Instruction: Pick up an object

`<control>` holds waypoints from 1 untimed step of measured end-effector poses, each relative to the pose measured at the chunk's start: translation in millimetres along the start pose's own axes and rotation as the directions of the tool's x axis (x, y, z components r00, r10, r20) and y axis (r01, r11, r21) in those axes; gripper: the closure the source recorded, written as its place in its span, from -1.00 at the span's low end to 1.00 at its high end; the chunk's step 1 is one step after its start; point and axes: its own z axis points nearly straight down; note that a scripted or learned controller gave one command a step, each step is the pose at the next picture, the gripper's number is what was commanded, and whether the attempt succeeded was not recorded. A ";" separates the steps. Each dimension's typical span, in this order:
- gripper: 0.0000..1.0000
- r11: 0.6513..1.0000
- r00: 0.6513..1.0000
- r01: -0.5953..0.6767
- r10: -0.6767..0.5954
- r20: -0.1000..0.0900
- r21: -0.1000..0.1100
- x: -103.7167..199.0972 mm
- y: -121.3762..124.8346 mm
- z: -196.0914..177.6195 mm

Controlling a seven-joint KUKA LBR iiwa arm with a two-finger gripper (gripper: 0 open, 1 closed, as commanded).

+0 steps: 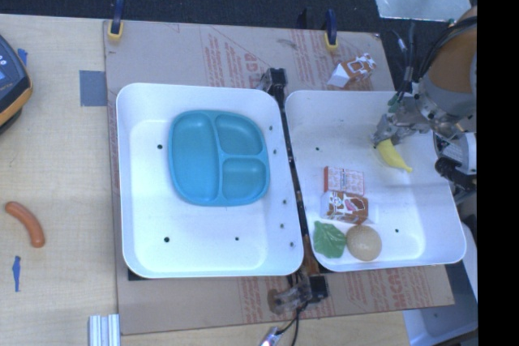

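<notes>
The grey arm with its orange band [451, 61] comes in from the right and reaches down over the far right part of the right-hand shallow white bin [422, 243]. Its two-finger gripper [395, 134] sits low over the bin floor, directly above a small yellow banana-shaped toy [395, 156]. The metal fingers come down at the far end of the banana and appear to touch it there — but how far apart they stand cannot be told, as the wrist hardware hides the tips. The banana's near end points toward the right and lies on the bin floor or just above it; which of the two is not clear.

In the same bin, nearer and to the left, lie two red-and-white printed packets [346, 194], one overlapping the other. Nearer still, in the bin's near left corner, a flat green leaf-shaped piece [328, 240] touches a round tan ball [364, 242] on its right.

The left-hand white bin [146, 247] holds a light blue plastic divided plate [219, 157] with three compartments, lying flat in the far half of the bin.

Outside the bins, a brown-and-white packet [355, 70] rests on the cardboard sheet just beyond the right bin's far edge — and an orange-red sausage-shaped toy [26, 223] lies on the wooden bench well to the left.
</notes>
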 end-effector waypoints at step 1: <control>1.00 1.000 1.000 -0.005 0.005 -0.002 0.000 70.6 23.3 -3.9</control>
